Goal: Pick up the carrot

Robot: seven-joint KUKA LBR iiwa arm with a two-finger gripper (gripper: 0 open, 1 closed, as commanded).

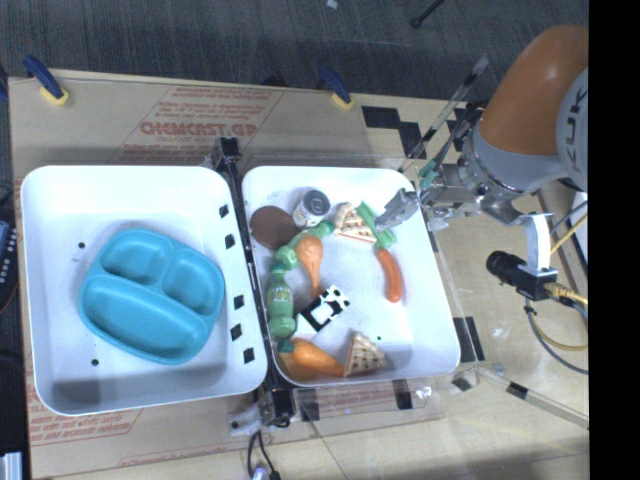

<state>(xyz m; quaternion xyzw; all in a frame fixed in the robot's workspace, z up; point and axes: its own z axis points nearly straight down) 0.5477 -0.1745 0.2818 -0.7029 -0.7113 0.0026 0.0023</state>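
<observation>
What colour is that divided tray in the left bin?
Light blue; the divided tray shows plainly in the camera view.

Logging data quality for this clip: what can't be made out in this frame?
- Gripper: small and blurred in the camera view; finger state unreadable.
- Carrot: one end tucked behind the pizza slice.
- Green bottle: label too small to read.
- Arm: cut off at the right.

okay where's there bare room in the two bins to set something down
Left white bin: bare floor all around the blue divided plate. Right white bin: a bare strip right of the orange sausage; its left side and near edge, with the orange carrot, are crowded.
</observation>
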